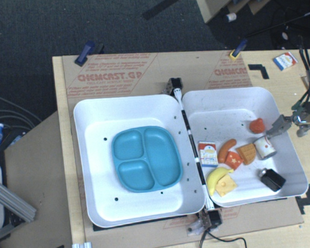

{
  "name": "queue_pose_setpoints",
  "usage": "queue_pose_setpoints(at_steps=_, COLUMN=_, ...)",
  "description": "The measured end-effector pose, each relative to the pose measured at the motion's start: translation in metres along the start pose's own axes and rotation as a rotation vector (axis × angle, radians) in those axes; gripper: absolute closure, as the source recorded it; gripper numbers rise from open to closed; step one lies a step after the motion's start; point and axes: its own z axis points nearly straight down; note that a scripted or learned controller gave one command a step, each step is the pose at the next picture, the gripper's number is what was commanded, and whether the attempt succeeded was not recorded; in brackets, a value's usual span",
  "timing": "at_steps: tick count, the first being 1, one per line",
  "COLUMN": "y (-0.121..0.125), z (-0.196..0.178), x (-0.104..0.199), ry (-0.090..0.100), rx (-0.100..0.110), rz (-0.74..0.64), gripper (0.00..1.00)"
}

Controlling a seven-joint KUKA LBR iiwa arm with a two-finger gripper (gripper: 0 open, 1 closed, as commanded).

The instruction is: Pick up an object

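Observation:
The right bin (232, 103) holds several small items. Among them are a red tomato-like piece (257, 125), an orange sausage (227, 146), a brown cracker (247, 153), a white-grey cylinder (265, 148), a black block (272, 179), a yellow banana (216, 177), a cheese wedge (228, 186) and a small carton (207, 153). My gripper (288, 122) shows partly at the right rim of this bin, just right of the tomato piece and above the cylinder. Nothing is visibly held in it.
The left bin (92, 119) holds a blue divided plate (145, 158). A black hinge strip (190, 139) runs between the two bins. Blue clamps (84, 53) sit at the board's far corners, and cables (8, 119) lie to the left of the bench.

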Motion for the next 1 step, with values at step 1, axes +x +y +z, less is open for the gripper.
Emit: queue_pose_setpoints(at_steps=1, y=0.1021, z=0.1555, x=-0.0134, ry=0.005, rx=0.004, rz=-0.003, gripper=0.00)
